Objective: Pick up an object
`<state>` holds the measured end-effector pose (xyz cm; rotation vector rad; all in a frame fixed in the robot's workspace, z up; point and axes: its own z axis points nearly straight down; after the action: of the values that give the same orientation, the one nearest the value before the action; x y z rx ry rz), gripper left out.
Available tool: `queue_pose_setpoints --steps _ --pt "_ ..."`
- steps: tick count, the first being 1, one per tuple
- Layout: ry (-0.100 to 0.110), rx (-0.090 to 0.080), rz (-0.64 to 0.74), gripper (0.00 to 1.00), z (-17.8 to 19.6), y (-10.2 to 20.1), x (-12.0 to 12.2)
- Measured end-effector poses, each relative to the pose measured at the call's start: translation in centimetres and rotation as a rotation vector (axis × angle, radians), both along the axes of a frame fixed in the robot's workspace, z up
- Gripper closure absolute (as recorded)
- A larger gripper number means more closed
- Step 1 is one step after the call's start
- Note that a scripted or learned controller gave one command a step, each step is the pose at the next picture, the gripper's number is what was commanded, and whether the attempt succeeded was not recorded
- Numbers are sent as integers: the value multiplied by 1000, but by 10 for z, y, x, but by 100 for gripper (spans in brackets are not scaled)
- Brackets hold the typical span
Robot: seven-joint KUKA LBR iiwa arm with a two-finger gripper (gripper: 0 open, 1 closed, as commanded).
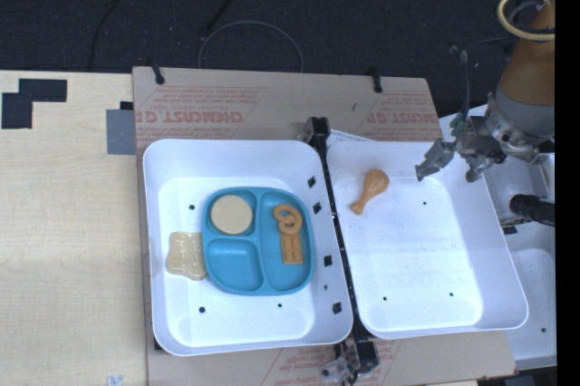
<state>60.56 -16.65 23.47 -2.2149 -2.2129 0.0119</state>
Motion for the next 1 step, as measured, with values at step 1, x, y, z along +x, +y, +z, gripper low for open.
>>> queue_pose_setpoints --steps 1 --pt "-12 -2 1 0 7 0 2"
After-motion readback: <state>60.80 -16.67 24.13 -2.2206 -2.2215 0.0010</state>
